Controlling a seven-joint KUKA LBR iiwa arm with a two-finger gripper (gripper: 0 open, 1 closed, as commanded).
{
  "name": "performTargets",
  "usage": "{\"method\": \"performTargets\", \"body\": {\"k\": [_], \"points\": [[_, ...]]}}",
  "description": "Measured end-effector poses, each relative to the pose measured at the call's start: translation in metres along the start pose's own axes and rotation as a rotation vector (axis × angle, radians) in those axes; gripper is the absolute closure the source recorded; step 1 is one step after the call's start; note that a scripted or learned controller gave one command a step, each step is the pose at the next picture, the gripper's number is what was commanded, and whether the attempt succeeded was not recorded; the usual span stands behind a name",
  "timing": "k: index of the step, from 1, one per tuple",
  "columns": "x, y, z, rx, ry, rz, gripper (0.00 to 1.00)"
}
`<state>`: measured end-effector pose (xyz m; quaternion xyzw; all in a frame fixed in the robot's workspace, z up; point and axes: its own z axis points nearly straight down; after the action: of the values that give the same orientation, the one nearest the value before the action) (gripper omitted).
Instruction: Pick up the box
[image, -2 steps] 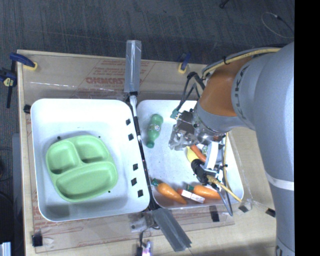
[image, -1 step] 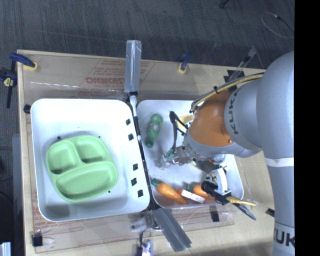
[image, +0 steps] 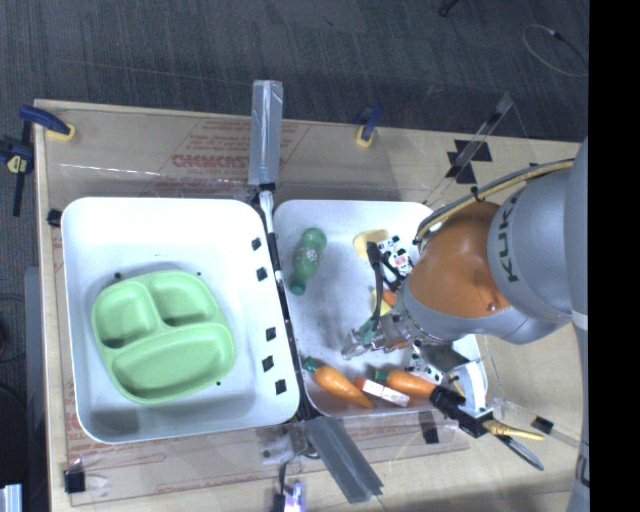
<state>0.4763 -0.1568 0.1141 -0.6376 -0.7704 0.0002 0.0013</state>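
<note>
Box (image: 386, 392) lies just below the gripper (image: 367, 342), lower centre-right of the frame, slanting down-right between two carrots (image: 338, 383) in the right bin (image: 335, 290); whether the gripper is spread or closed, I cannot tell.

- The arm (image: 545, 255) is a thick rounded tube of smooth light-grey casing, with soft highlights along its curve.
- Dark letters run along the grey shell; "KU" can be read near the orange band.
- The orange band (image: 455, 272) is a glossy, bulging collar, set between the grey shell and a smaller grey wrist section.
- Thin cables, black and yellowish, arc over the top of the orange band.
- The pincer (image: 368, 338), below-left of the orange band, is dull metal-grey with dark fittings; its detail is too blurred to read.
</note>
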Motion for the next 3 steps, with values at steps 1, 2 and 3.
{"method": "performTargets", "body": {"k": [1, 2, 3], "points": [[0.000, 0.000, 0.000, 0.000, 0.000, 0.000, 0.00], [-0.008, 0.095, 0.023, 0.002, 0.000, 0.521, 0.00], [-0.007, 0.095, 0.014, 0.006, 0.002, 0.513, 1.00]]}}
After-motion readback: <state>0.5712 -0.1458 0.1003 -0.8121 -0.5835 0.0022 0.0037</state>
